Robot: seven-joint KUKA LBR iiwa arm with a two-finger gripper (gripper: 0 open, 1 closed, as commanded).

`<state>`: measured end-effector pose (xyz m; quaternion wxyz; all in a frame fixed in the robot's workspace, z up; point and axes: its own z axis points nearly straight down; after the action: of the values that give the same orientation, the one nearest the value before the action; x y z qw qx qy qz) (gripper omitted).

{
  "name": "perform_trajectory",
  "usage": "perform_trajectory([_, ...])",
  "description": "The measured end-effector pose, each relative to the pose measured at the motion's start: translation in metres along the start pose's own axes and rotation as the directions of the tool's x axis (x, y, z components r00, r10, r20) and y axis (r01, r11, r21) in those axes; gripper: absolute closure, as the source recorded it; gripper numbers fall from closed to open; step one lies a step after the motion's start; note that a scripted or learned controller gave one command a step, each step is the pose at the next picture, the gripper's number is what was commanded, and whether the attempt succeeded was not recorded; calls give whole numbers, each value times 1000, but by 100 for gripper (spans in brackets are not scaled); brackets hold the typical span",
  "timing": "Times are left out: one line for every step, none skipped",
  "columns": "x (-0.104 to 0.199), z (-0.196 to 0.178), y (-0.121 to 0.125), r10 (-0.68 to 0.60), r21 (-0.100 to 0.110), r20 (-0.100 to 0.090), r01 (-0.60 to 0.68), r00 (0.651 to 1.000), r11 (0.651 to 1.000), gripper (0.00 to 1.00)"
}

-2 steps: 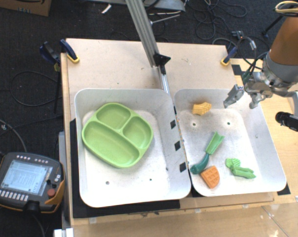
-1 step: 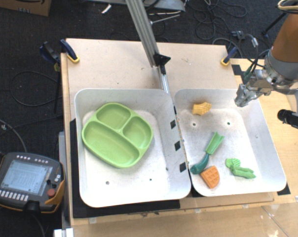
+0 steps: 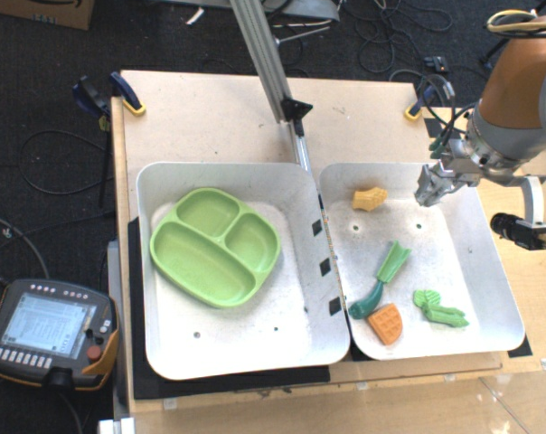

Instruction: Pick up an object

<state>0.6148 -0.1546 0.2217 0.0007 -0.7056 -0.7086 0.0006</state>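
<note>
A pale worktop (image 3: 210, 120) is seen on a dark carpeted floor, bearing two white bins side by side: the left bin (image 3: 164, 333) holds a green divided plate (image 3: 215, 246). In the right bin (image 3: 490, 269) a yellow piece (image 3: 370, 198) lies at 11 o'clock, a green stalk (image 3: 381, 278) near the centre, an orange wedge (image 3: 386, 323) at 7 o'clock and a green toy (image 3: 438, 307) at 5 o'clock. The end effector (image 3: 431, 188) is poised over the bin's 1 o'clock part, nothing seen in it; its opening cannot be told.
</note>
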Motion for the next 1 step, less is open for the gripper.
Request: perform_trajectory([35, 28, 12, -2, 1, -1, 2, 1000, 1000, 100])
